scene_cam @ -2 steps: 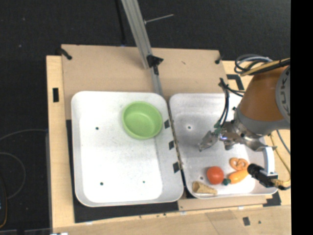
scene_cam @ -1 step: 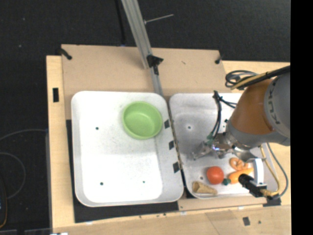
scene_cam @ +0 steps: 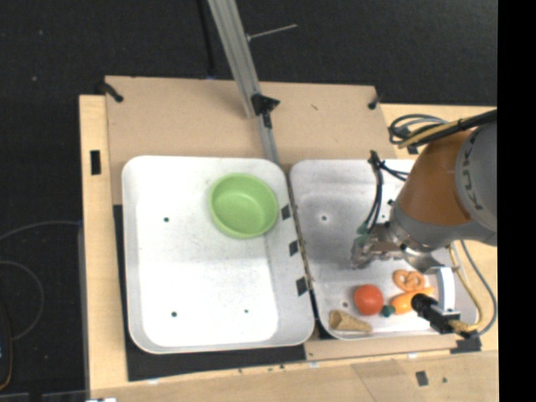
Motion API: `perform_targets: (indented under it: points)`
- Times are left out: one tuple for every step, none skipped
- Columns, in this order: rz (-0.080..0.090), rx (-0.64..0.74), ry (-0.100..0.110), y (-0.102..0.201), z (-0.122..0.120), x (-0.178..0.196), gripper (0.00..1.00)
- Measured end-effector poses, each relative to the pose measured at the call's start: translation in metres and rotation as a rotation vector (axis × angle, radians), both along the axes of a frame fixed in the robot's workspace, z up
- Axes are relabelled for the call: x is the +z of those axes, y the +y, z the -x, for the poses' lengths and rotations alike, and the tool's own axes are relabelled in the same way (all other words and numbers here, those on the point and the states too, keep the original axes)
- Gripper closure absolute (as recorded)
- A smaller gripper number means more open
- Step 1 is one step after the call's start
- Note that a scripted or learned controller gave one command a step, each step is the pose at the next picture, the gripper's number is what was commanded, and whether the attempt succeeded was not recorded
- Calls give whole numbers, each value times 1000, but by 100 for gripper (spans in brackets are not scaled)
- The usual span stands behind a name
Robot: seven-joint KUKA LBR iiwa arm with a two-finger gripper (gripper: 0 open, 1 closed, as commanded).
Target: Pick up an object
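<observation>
Over the right bin (scene_cam: 335, 199), the end effector (scene_cam: 369, 250) hovers, its finger state impossible to tell; a red tomato (scene_cam: 367, 299) lies at six o'clock below it, seemingly not yet picked up.

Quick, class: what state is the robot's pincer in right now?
Pincer: over the right bin, above the red tomato-like item; open or shut cannot be told, and nothing is seen held in it.
</observation>
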State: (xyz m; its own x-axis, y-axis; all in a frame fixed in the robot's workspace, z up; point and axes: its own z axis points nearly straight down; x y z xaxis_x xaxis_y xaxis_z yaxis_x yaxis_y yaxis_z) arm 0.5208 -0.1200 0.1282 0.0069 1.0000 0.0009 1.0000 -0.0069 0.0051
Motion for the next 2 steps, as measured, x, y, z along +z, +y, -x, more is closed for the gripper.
perform_targets:
  points:
    - [3,1,-3,-10,2,58,100]
    - [2,9,3,-11,0,98,100]
